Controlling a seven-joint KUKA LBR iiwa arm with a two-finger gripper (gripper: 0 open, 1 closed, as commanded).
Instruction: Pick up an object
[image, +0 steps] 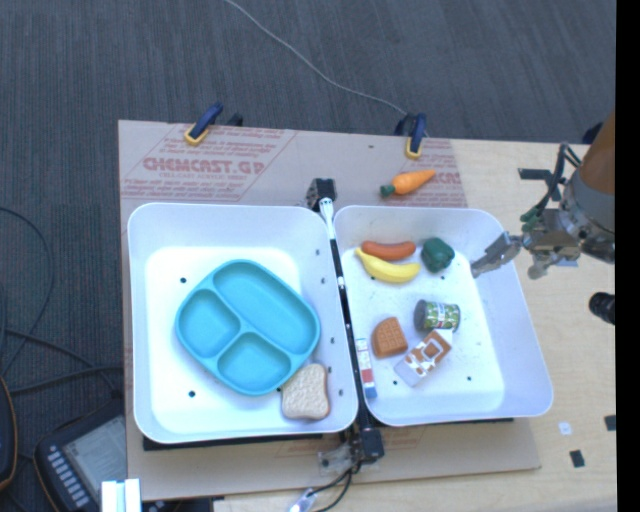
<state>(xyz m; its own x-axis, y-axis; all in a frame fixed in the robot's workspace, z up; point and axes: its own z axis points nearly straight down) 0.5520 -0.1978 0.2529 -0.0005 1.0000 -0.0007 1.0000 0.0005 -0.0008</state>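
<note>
- dark grey carpet (80, 80) surrounds a brown board (250, 165) printed with red letters, held by two blue-and-yellow clamps (204, 122) at its far edge.
- left bin (150, 225) holds a blue three-part plate (247, 325), tilted across its floor, with a bread slice (305, 392) at the plate's near right corner, touching it.
- right bin (525, 340) holds the smaller pieces, all loose:
  - a banana (388, 267) at the far left, with a sausage (388, 249) just behind it, touching
  - a dark green vegetable (437, 254) just right of those
  - a green-labelled can (438, 316) lying on its side near the middle
  - a brown toast piece (389, 337) left of the can
  - a red-and-white packet (424, 359) just below the can, beside the toast
- arm (600, 190) sits at the right, over the bench beyond the right bin.
- gripper (515, 250) hangs over the right bin's far right rim, its fingers (492, 258) spread apart with nothing between them, well clear of the objects.
- carrot (407, 183) lies on the board behind the right bin, near the right clamp.
- thin white cable (320, 70) runs across the carpet to the board.
</note>
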